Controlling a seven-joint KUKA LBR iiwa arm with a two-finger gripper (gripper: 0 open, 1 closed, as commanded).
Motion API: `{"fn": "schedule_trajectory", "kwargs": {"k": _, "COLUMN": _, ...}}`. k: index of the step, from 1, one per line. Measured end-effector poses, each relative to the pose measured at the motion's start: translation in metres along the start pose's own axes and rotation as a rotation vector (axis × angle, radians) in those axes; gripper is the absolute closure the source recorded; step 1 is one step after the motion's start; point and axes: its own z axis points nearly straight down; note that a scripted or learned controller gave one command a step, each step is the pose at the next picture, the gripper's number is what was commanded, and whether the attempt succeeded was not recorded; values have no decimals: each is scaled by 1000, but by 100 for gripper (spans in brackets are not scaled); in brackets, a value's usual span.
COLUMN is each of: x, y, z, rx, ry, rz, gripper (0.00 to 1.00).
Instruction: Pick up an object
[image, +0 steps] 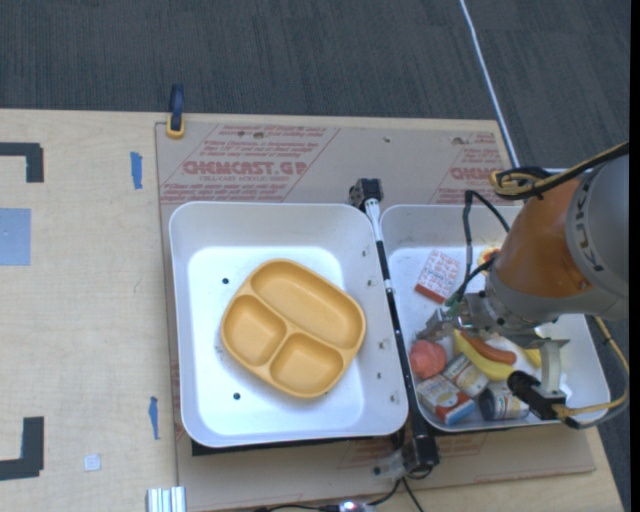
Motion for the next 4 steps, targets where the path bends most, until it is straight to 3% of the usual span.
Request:
{"fn": "schedule_trajectory", "kwargs": {"k": 2, "x": -8, "y": -22, "z": 0, "rx": -2, "ry": 2, "rz": -2, "gripper": 0}}
{"fn": "schedule_trajectory", "kwargs": {"k": 3, "x": -8, "y": -20, "z": -11, "rx": -8, "ry": 0, "rz": -1, "gripper": 100}}
{"fn": "schedule_trajectory", "kwargs": {"k": 4, "x": 37, "y": -40, "z": -99, "rx": 1, "ry": 2, "rz": -3, "gripper": 100}}
